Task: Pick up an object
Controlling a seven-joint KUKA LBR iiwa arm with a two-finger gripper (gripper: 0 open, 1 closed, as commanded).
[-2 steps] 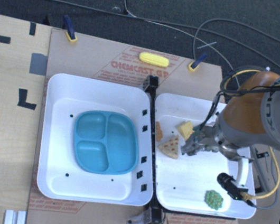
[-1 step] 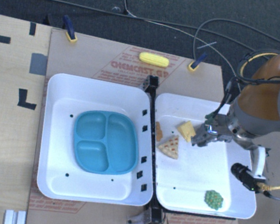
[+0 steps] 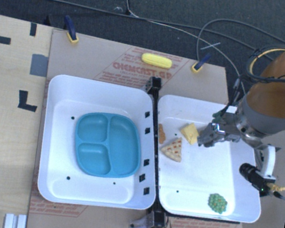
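Two shallow white bins sit side by side on a bench; the left bin holds a blue divided plate. In the right bin, the arm's tool hangs just beside a yellow wedge; whether it is spread or pressed together cannot be told. A pizza slice lies near the wedge, and a green cluster sits well apart.

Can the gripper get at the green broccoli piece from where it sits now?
Probably yes. The broccoli piece lies alone near the right bin's front corner, with bare floor between it and the gripper, which is up by the yellow cheese wedge.
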